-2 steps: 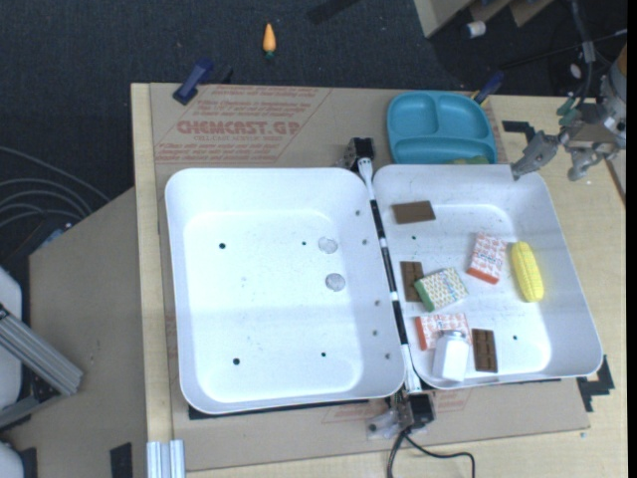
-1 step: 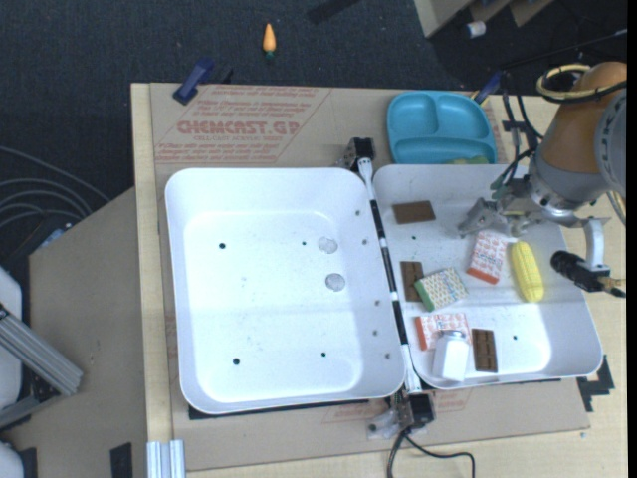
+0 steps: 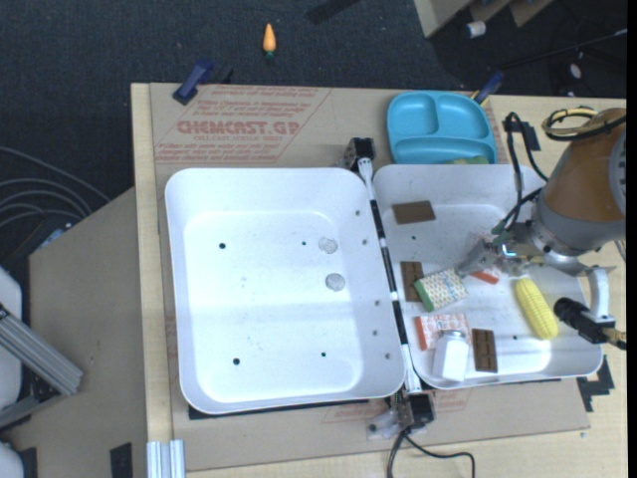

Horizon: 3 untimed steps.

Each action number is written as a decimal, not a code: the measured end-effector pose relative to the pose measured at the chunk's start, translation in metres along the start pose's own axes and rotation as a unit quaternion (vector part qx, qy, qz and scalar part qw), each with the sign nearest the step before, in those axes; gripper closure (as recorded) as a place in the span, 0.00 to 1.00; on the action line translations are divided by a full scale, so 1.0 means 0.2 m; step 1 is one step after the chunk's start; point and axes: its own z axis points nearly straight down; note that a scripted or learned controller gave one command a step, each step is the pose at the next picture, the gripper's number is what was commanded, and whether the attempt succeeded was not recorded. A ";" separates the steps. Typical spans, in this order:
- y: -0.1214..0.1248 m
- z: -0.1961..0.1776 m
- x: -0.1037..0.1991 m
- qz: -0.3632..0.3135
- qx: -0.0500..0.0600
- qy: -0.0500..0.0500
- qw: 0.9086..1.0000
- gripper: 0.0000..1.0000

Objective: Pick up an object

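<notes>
White plastic, two shallow bins side by side on a bench. Left bin [image 3: 269, 287], well to the gripper's left: two small round coin-like discs [image 3: 331, 264] near its middle, otherwise bare floor with a few dark dots.

Right bin [image 3: 438, 182] holds the clutter. Just left of and below the gripper [image 3: 476, 260]: a green patterned packet [image 3: 441, 289], a thin brown bar [image 3: 410, 277] at its far side. Above-left of the gripper, apart from it: a flat brown card [image 3: 413, 212]. Further below: a red-and-white packet [image 3: 441, 327], a white bottle [image 3: 453, 357], a dark brown bar [image 3: 484, 350]. Right of and below the gripper: a yellow corn cob [image 3: 536, 307], and a small red scrap [image 3: 485, 278] almost under the tip.

Arm [image 3: 582, 192] comes in from the right, orange band above the wrist. Tool is low over the bin floor, pointing left-down toward the green packet. Finger spacing is too blurred to read; nothing visibly between them, so no grasp can be claimed.

Beyond the bin, above the gripper: a blue divided tray [image 3: 441, 127].

Judgement: approach or descent stage, no object lifted yet. Likeliest target is the green packet or red scrap. Next move calls for a close on the item, then a straight lift clear of neighbours.
</notes>
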 end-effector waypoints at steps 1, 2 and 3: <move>0.53 0.00 0.24 -0.001 -0.001 0.000 1.000 0.00; 0.34 0.00 0.42 -0.001 0.000 0.000 1.000 0.00; 0.09 0.00 0.42 0.000 0.000 0.000 1.000 0.00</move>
